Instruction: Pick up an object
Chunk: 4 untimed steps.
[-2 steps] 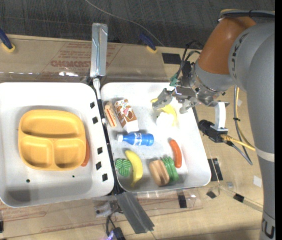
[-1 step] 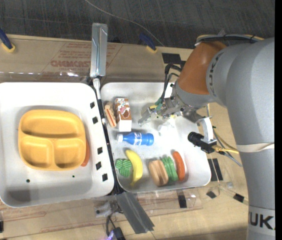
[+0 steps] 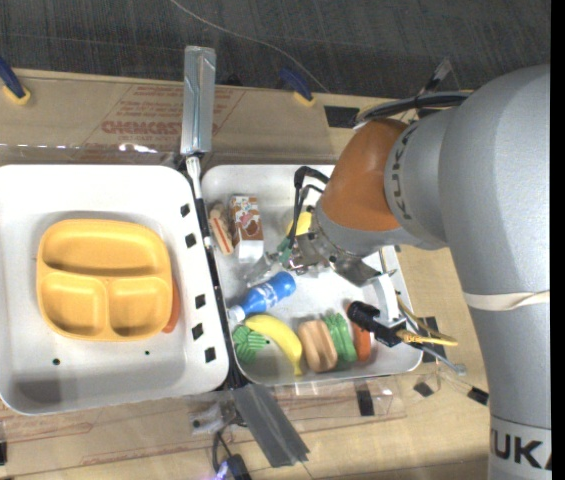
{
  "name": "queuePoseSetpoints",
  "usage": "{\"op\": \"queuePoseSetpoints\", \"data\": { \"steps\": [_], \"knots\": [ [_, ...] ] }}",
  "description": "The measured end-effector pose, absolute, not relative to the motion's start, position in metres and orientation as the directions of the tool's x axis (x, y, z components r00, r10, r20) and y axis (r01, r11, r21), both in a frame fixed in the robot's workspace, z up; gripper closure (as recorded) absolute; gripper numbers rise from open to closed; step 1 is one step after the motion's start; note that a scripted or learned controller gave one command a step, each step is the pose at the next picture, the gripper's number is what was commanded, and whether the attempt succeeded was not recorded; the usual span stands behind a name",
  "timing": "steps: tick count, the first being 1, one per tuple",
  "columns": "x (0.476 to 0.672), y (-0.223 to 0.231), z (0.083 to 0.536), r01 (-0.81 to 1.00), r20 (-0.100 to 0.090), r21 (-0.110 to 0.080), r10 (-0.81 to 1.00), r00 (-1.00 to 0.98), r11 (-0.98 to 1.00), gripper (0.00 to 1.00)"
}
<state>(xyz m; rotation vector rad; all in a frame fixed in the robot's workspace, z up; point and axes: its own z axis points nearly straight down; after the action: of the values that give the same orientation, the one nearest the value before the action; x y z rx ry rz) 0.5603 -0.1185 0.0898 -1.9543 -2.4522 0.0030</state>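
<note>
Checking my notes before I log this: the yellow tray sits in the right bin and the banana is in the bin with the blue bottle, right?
Not quite. The camera view shows the yellow tray in the left bin, not the right. The banana does share a bin with the blue bottle.

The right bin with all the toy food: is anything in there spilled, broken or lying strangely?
Nothing looks spilled or broken. The blue bottle lies on its side above the banana, and the toys crowd the right bin's near end. That's jumble, not damage.

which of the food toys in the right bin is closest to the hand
The blue bottle, lying tilted just left of the hand. The banana and burger sit farther down by the bin's lower wall.
</note>
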Motion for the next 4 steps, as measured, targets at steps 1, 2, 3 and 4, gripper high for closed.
{"op": "queuePoseSetpoints", "data": {
  "steps": [1, 2, 3, 4],
  "knots": [
    [0.561, -0.120, 0.099, 0.974, 0.003, -0.007, 0.974, -0.225, 0.225, 1.00],
    [0.603, -0.096, 0.135, 0.972, 0.001, -0.001, 0.972, -0.233, 0.233, 1.00],
    [0.603, -0.096, 0.134, 0.973, 0.002, -0.004, 0.973, -0.232, 0.232, 0.00],
    [0.659, -0.109, 0.121, 0.890, 0.000, 0.002, 0.890, -0.456, 0.456, 0.00]
  ]
}}
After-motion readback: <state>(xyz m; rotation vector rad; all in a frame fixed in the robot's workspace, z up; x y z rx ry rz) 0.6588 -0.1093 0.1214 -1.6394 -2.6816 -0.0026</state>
